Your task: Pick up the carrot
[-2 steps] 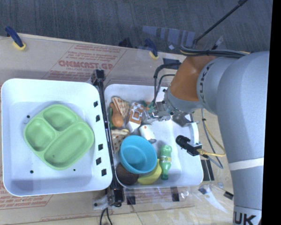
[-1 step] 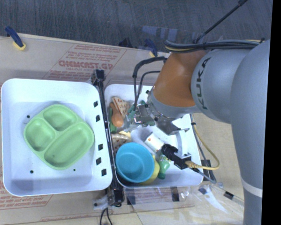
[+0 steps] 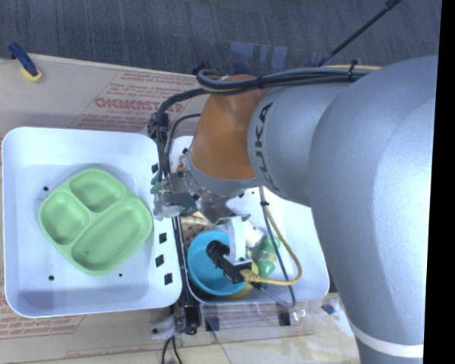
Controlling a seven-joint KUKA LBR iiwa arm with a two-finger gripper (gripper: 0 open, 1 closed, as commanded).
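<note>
So, the big grey arm (image 3: 350, 169) comes in from the right & hangs over the right bin (image 3: 313, 254), hiding most of it. Its orange band (image 3: 222, 139) sits above the wall btw the two bins. The gripper (image 3: 171, 203) is down low, right at that wall, next to the left bin (image 3: 13, 204). Can't tell if it's spread apart or squeezed together. Can't tell where the carrot is either, bc the arm covers so much. A blue bowl (image 3: 204, 269) sits in the right bin near the front, w/ a small green thing (image 3: 266, 252) just beside it. A green plate (image 3: 96, 220) w/ 3 parts lies in the left bin, its right edge near the gripper.
</note>
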